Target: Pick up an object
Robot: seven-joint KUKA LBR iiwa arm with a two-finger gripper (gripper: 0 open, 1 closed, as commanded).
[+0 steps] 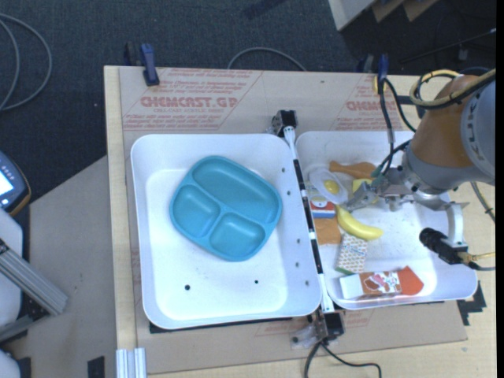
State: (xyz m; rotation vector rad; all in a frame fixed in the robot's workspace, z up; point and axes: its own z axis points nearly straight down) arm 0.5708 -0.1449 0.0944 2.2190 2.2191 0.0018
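Nearest the cam, in the right bin, a flat orange-and-white carton lies along the front wall; just behind it a small patterned packet, then a yellow banana lying slantwise mid-bin, w/ a red-white-blue packet just left of it by the divider. Left bin holds a blue 3-compartment tray, roughly centred, flat. Farther back in the right bin: a white fried-egg toy and an orange carrot-like piece near the back wall. Gripper is low in the right bin, tips just above the banana's upper end & beside the egg; nothing seen between them, can't tell how far apart they are. Arm reaches in from the right, orange band above the wrist. Both bins sit on a brown bench board
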